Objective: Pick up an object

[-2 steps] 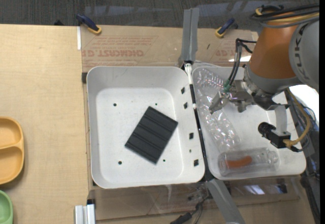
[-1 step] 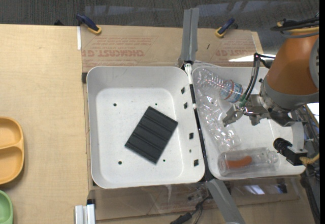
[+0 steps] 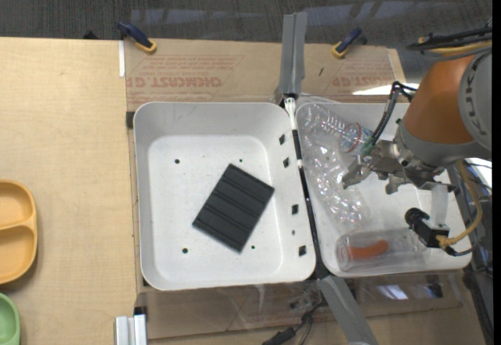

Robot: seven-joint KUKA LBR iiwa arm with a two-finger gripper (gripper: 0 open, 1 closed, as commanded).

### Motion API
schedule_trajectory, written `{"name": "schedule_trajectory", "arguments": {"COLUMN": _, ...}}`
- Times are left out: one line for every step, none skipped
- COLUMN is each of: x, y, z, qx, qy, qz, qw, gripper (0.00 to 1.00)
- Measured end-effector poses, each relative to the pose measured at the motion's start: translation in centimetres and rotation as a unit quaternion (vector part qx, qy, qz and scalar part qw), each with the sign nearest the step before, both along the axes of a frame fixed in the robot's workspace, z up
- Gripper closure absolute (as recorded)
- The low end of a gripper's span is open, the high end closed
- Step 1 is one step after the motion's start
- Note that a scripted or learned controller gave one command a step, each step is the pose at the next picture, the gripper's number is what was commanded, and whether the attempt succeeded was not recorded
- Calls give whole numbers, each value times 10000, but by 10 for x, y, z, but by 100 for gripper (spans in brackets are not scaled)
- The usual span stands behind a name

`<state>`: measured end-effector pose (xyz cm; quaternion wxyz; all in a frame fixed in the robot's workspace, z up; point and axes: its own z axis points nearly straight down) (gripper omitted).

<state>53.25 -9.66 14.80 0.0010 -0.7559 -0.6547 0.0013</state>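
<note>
A black ridged rectangular pad (image 3: 233,206) lies tilted in the left bin (image 3: 156,179). In the right bin (image 3: 376,214) lie a crumpled clear plastic bottle (image 3: 333,163) along its left side and a clear tube holding something orange (image 3: 376,249) near the front edge. My gripper (image 3: 374,171) hangs over the right bin's middle, just right of the clear bottle, under the orange-banded wrist (image 3: 446,113). Nothing shows between its fingers.
A yellow divided tray (image 3: 16,234) and a green rim (image 3: 6,321) sit at the far left on the wooden bench. Cardboard sheets (image 3: 203,73) with blue-and-orange clamps lie behind the bins. Cables (image 3: 438,234) hang by the arm at the right bin's right side.
</note>
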Motion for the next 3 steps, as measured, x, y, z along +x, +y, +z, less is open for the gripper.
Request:
{"name": "schedule_trajectory", "arguments": {"x": 0, "y": -1, "z": 8, "qx": -1, "qy": 10, "qz": -17, "qw": 10000, "gripper": 100}}
{"name": "schedule_trajectory", "arguments": {"x": -8, "y": 3, "z": 33, "qx": -5, "qy": -7, "qz": -279, "qw": 9996, "gripper": 100}}
{"name": "schedule_trajectory", "arguments": {"x": -8, "y": 2, "z": 33, "qx": -5, "qy": -8, "qz": -283, "qw": 9996, "gripper": 0}}
